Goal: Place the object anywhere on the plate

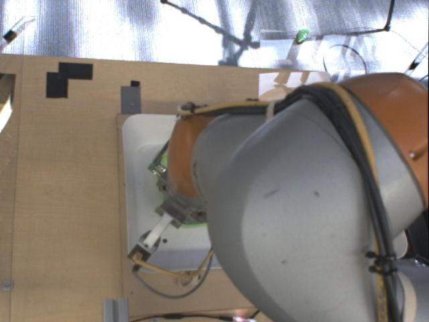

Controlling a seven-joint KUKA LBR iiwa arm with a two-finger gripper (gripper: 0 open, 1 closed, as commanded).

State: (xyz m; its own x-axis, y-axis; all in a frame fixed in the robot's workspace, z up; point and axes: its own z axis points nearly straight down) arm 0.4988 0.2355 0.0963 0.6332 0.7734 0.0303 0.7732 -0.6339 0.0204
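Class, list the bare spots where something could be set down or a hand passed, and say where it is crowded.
Free: the white bin's top-left corner, between its left wall and the arm; the bench left of the bin. Crowded: the bin's middle, where the arm covers most of the green plate.

Green plate, white bin, grey arm

The bulky grey arm with its orange wrist band hangs over most of the shallow white bin, blocking entry from the right. Only a strip of bin floor along the left wall lies open from above — and the pale wooden bench further left.
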